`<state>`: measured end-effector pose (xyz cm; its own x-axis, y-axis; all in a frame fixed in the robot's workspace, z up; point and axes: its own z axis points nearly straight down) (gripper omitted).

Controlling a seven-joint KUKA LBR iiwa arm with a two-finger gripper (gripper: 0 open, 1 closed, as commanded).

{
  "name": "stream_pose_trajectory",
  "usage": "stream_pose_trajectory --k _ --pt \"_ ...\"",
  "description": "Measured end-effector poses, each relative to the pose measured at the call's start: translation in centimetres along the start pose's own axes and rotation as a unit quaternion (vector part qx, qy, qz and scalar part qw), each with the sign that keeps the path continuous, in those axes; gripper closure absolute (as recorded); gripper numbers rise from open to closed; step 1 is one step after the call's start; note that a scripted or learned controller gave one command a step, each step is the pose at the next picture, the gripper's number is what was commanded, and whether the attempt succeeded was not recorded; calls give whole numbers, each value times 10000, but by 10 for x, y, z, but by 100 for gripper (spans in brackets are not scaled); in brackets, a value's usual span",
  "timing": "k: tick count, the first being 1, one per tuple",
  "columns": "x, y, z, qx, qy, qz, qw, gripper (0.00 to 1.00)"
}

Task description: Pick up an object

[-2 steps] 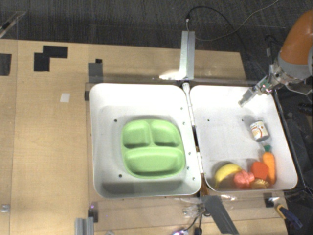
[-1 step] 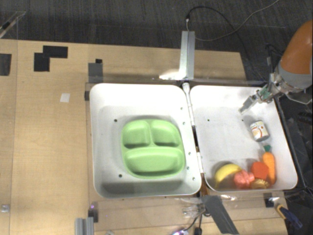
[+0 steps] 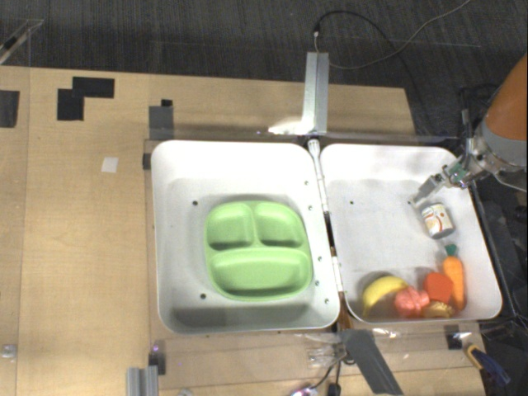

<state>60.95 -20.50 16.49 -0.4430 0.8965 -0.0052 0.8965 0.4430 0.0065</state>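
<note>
The left shallow white bin [image 3: 177,221] holds a light green plastic divided tray [image 3: 257,248], lying flat near its middle. The right shallow white bin [image 3: 371,180] has a small white cylindrical container [image 3: 436,219] toward its right side, and along its near edge a yellow banana [image 3: 383,290], a pink lumpy toy [image 3: 410,302] and an orange carrot [image 3: 453,275]. The grey two-finger gripper [image 3: 431,189] hangs just above the container; how wide it stands I cannot tell.

Robotics lab test cell. My workspace: light wooden bench [image 3: 74,246] bearing two shallow white bins, left bin [image 3: 177,180] and right bin [image 3: 371,167], side by side. Metal post [image 3: 317,93] bolted at bin junction. Black cable [image 3: 388,40] trails across dark carpet floor [image 3: 206,23]. Black tape markers [image 3: 82,96] on bench top. Toy food, not real groceries, in right bin.
</note>
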Motion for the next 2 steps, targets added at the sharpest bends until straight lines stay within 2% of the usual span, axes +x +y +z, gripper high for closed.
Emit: stream_pose_trajectory --k 1,2 --pt "24 -14 -39 -1 3 215 9998 0" --pt "5 -9 -15 5 6 281 9996 0"
